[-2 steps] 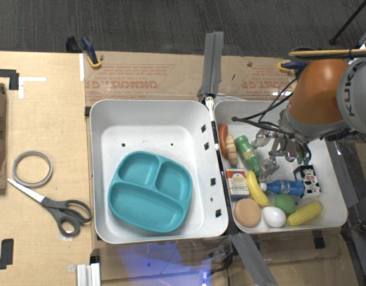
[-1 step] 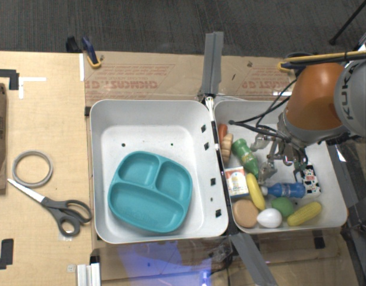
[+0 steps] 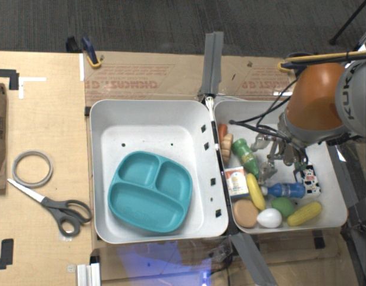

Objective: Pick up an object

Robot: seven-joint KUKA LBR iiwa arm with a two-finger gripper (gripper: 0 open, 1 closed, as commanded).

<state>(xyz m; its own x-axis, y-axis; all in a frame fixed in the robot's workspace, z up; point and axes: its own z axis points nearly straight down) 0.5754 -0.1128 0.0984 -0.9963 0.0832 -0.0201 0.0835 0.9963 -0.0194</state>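
Pincer (image 3: 282, 158) hangs low over the right white plastic bin (image 3: 334, 219); can't tell its state. Going left to right: teal divided plate (image 3: 150, 190) in left bin (image 3: 105, 159), then green bottle (image 3: 246, 154), yellow banana (image 3: 255, 190), blue bottle (image 3: 285, 190) just under the pincer.

Even, fairly bright overhead light, soft and diffuse. Left bin (image 3: 148, 115) white walls near blown out, little surface detail; teal divided plate (image 3: 150, 190) shows mild sheen along its ridges, no hard glare. Soft, short shadows: under scissors (image 3: 56, 206) and tape roll (image 3: 33, 168) on the pale bench, and beneath the arm's orange band (image 3: 316, 97) across the right bin (image 3: 334, 219). Blue-violet glow at bottom centre, below the left bin, from a separate light source. Dark carpet at top reads dim, grainy. Overall resolution low, slight softness and compression noise; small toys in right bin lack crisp edges. Straight bin edges bow slightly, hinting at mild lens distortion.
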